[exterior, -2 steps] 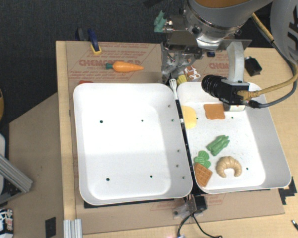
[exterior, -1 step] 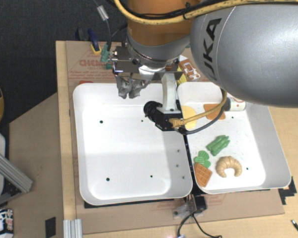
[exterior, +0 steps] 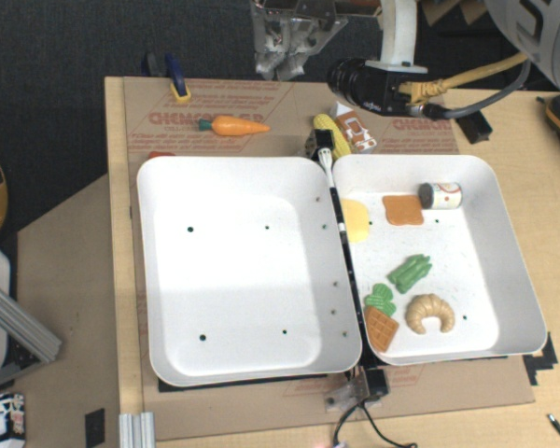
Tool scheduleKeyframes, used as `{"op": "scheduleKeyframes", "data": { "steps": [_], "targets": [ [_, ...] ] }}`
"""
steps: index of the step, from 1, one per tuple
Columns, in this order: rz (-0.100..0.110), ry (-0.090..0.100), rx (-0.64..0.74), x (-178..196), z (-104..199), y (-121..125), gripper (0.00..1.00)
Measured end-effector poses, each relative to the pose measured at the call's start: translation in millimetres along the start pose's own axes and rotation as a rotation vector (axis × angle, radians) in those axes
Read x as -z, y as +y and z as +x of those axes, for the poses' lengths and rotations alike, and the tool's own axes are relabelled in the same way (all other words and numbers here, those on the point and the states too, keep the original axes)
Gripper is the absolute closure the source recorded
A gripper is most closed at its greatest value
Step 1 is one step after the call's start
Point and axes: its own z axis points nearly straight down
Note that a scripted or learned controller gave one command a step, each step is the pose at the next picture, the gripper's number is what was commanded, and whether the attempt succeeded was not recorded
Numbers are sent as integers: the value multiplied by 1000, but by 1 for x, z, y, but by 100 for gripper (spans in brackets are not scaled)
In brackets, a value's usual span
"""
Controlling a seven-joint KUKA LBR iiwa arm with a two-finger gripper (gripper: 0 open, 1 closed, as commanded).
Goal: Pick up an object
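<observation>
The right bin [exterior: 504, 250] holds several toy foods: a yellow slice [exterior: 355, 219], an orange toast piece [exterior: 403, 210], a small white and dark roll [exterior: 439, 195], a green bunch [exterior: 410, 272], a smaller green piece [exterior: 381, 297], an orange waffle wedge [exterior: 381, 327] and a tan croissant [exterior: 430, 313]. My gripper [exterior: 287, 52] hangs high at the top of the view, beyond the far edge of the bench and above the gap between the bins. It is far from all the objects, and nothing is seen in it.
The left bin [exterior: 168, 250] is a white tray. On the brown board behind the bins lie a carrot [exterior: 235, 126], a corn cob [exterior: 325, 131], a small packet [exterior: 357, 131] and a blue and yellow clip [exterior: 177, 80]. Black hoses [exterior: 373, 87] hang near the right bin's far edge.
</observation>
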Motion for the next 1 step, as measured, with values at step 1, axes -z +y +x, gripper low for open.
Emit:
{"op": "scheduleKeyframes", "data": {
  "steps": [1],
  "targets": [
    [38, -15, 0, -187, -1, -84, 100]
  ]
}}
